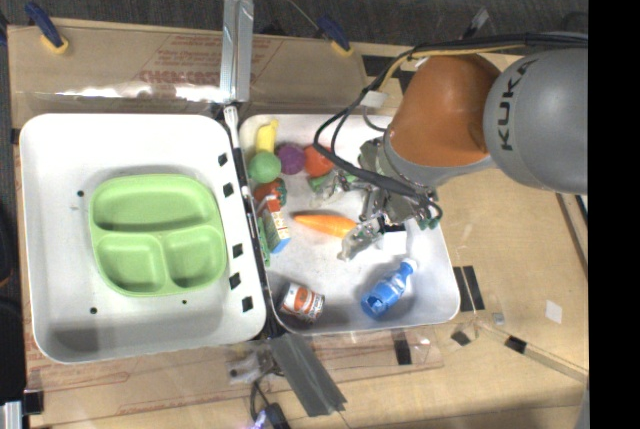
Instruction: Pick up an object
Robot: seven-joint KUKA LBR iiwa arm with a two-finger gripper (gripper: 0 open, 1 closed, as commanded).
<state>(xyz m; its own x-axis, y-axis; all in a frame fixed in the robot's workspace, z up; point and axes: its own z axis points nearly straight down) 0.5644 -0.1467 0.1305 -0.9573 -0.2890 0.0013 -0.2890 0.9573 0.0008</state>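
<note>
The setting is a robotics lab test cell. An industrial arm [520,122] marked KUKA, grey with an orange band, is reaching over a tabletop [520,257] covered in cardboard sheeting. Blue clamps [46,25] are holding that sheeting at the far edge. Two white bins [40,217] are sitting side by side, joined by black clips; one is carrying a green tray [155,237], the other assorted toy food and small containers. Loose cables [345,122] are running along the arm. Black tape marks [468,287] are showing on the tabletop.
</note>
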